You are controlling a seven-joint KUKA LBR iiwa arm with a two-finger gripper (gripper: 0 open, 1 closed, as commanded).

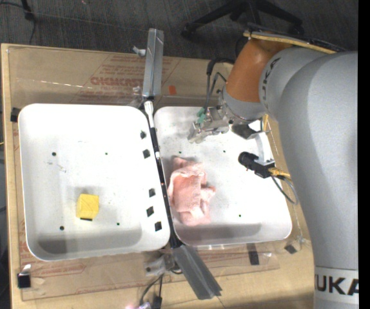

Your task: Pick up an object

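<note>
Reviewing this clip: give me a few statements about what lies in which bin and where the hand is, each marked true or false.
1. A yellow block lies in the left bin. True.
2. A pink cloth lies in the right bin. True.
3. The hand hangs over the left bin. False: it is over the far part of the right bin.
4. The pink cloth is between the hand's fingers. False: it lies on the bin floor, apart from the hand.
5. The yellow block rests on the cloth. False: they are in separate bins.
</note>
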